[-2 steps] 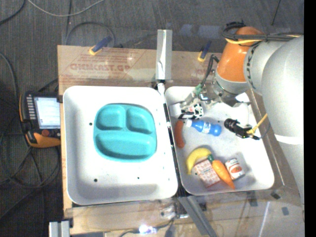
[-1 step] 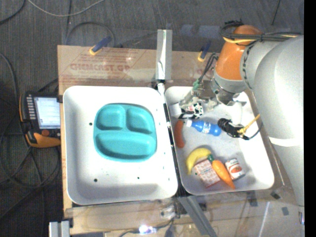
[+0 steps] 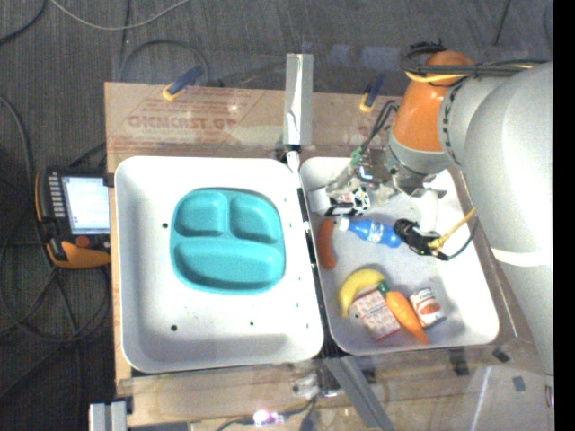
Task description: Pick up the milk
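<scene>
One milk carton (image 3: 375, 316), one banana (image 3: 356, 287), one carrot (image 3: 405, 314) and one bottle (image 3: 370, 232) lay in the right bin (image 3: 474, 323); the gripper (image 3: 349, 196) hovered, its grip unreadable.

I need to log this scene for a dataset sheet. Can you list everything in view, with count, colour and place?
white bins: two, side by side on the bench
divided tray: one, turquoise, left bin
bottle: one, blue and white, lying in right bin
sausage: one, reddish brown, right bin's left edge
banana: one, yellow, right bin
milk carton: one, red and white, beside banana
carrot: one, orange, right of carton
can: one, red label, right of carrot
handheld pendant: one, orange and black, left of bins
arm: grey, orange band
end effector: over right bin's far left corner
</scene>
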Robot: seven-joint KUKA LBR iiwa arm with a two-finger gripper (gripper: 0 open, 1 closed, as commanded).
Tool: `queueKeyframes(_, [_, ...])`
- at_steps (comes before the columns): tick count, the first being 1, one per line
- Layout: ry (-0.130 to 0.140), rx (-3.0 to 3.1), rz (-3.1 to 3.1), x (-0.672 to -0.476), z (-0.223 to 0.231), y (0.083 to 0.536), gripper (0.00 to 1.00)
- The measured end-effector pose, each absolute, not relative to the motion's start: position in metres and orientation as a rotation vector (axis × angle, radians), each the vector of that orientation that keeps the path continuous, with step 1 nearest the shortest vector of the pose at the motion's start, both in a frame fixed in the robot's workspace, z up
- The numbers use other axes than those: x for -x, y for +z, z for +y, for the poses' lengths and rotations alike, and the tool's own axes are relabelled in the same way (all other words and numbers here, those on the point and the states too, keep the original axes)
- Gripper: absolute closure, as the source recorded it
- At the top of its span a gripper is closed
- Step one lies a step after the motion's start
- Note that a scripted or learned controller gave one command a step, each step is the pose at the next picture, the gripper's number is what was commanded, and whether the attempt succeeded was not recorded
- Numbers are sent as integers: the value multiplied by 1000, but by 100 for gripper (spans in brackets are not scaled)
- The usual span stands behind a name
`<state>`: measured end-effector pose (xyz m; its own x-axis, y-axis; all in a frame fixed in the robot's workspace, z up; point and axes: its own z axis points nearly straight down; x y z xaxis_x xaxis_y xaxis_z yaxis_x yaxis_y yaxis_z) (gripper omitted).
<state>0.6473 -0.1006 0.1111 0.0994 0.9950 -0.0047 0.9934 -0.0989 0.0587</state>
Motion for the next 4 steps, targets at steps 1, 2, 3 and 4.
queueKeyframes(1, [36,-2176,2218,-660,-106,111,0])
queueKeyframes(2, [57,-2176,2197,-649,-107,111,0])
queueKeyframes(3, [49,-2146,2223,-650,-103,111,0])
queueKeyframes(4, [55,-2169,2205,-648,-104,111,0])
